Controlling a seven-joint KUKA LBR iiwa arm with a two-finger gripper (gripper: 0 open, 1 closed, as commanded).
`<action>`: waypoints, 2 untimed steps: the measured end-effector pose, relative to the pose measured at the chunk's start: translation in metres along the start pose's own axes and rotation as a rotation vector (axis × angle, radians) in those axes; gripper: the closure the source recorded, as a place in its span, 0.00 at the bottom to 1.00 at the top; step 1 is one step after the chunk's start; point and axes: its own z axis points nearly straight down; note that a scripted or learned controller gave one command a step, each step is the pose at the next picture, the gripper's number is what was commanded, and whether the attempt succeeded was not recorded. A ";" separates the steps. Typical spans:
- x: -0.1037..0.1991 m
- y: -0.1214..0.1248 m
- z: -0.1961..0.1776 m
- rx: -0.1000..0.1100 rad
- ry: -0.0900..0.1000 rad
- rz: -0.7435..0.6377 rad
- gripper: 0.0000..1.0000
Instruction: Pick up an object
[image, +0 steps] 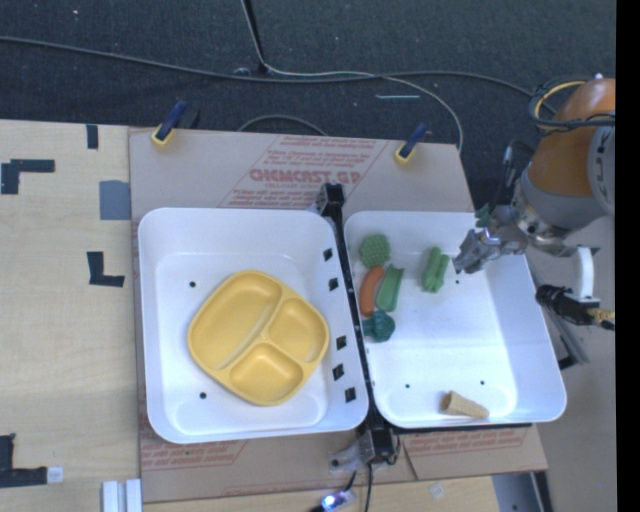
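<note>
Since the task just says grab something, we'd go for the small green block (435, 270) lying in the right bin (520, 340), up near its back half. It looks like a light plastic toy piece, stiff and a bit ridged, so probably not too slippery; we'd pinch it across its short width, around the middle. It sits just left of the gripper (470, 256), close but not touching, and nothing is between the fingers. Honestly we can't tell from this angle whether the gripper is spread or closed, it's too small and dark.

Further left, bunched against the bin's left wall, there's a green broccoli-looking toy (375, 248), an orange carrot (370, 287) with a green pepper-like piece (389, 287) touching it, and a teal lump (379, 326) just below. Those are crowded, so a harder grab in our opinion. A tan wedge (465, 405) lies alone near the front edge. The left bin (165, 300) holds a yellow divided plate (258, 336)
</note>
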 end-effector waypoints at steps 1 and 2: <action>0.004 0.001 -0.043 0.001 0.001 0.000 1.00; 0.053 -0.006 -0.033 0.006 0.002 -0.003 1.00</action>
